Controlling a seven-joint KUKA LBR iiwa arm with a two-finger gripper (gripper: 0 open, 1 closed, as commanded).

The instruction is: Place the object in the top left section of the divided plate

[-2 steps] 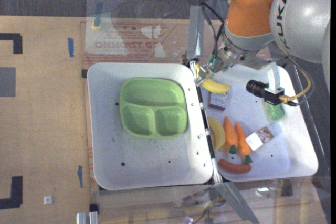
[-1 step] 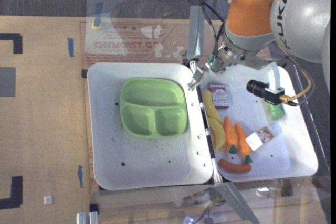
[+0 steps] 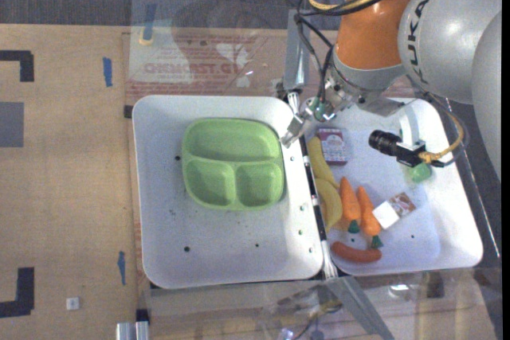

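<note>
A robotics lab: tape-marked plywood bench (image 3: 64, 171), two white bins (image 3: 159, 251), and a cabled KUKA arm (image 3: 446, 20).

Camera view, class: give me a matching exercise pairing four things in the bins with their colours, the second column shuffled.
Things:
1. plate
2. banana
3. carrot
4. sausage

Colours:
A. orange
B. red
C. green
D. yellow

Pairs: 1-C, 2-D, 3-A, 4-B
</note>
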